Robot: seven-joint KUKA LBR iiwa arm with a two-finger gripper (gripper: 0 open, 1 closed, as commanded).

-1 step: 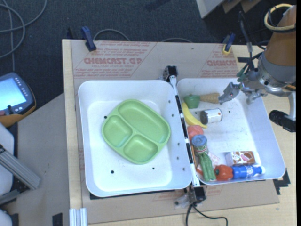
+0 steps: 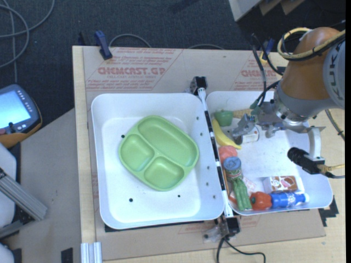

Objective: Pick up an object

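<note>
1. Currently: gripper (image 2: 245, 131) sits low in the right bin (image 2: 307, 171), at its upper-left area, just beside the banana (image 2: 224, 136) and near the green round item (image 2: 224, 117).
2. Claw state: can't tell whether it is spread or pressed together; nothing visibly pinched.
3. Candidate objs lie along the bin's left wall and front: red-lidded jar (image 2: 232, 166), green veg (image 2: 241, 193), tomato (image 2: 261, 200), blue bottle (image 2: 286, 200), snack packet (image 2: 283, 183).
4. Risk A: banana lies against the bin wall; a closing claw may hit the wall or skid off the curved skin, giving an empty grasp.
5. Risk B: items crowd together, so a neighbour may get nudged or caught as well.
6. Arm pose: enters from the right, orange band (image 2: 312, 64) above wrist, wrist angled down-left into the bin.
7. Left bin (image 2: 107, 147) holds a green divided plate (image 2: 159, 152), well apart from the gripper.
</note>
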